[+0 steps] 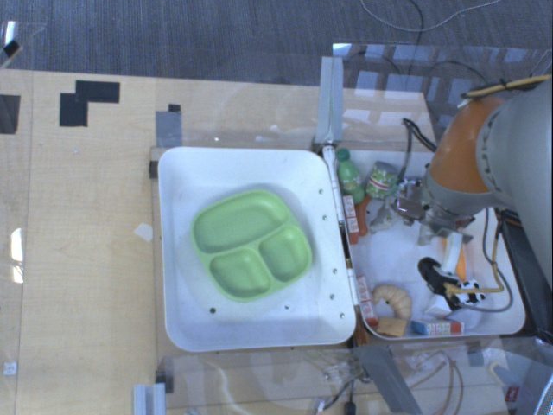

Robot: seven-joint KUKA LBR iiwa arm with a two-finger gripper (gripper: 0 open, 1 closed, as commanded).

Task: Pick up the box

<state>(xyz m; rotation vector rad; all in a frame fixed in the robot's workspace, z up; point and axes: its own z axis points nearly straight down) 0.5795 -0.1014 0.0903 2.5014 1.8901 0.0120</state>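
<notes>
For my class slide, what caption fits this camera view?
Robot arm reaches into the cluttered right bin; a green tray sits in the left bin.

The pale wood bench (pixel 78 258) bears two white bins: the left bin (pixel 186 318) at centre, the right bin (pixel 510 322) touching it at 3 o'clock. Black patches (pixel 86 102) lie at 10 o'clock.
</notes>
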